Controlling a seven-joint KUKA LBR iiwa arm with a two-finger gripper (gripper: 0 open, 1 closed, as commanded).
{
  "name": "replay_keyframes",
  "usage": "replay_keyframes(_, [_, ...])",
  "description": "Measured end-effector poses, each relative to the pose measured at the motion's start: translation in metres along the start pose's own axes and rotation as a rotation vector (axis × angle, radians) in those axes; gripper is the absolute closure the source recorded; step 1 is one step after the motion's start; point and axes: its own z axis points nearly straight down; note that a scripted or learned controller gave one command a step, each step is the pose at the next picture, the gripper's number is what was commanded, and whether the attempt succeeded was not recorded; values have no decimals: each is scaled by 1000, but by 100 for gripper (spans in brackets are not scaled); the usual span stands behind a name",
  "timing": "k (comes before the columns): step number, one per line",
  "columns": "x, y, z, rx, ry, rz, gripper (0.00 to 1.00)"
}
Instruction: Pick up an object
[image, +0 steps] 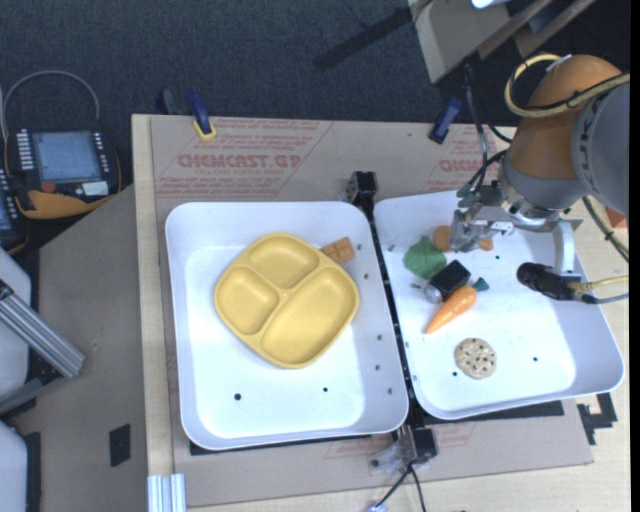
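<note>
blue clamp (201, 112), handheld pendant (65, 165), cardboard sheet (150, 300)

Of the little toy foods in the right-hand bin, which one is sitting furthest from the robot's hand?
The round cookie. It lies alone toward the near edge of the right bin, while the carrot and the green leafy piece sit closer to the hand.

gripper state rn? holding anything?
Gripper: low over the right bin, beside the green toy; open or closed cannot be told, and nothing is visibly held.
</note>
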Motion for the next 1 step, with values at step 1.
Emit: replay_keyframes(1, [6,-5,-59,-1,0,-1,100])
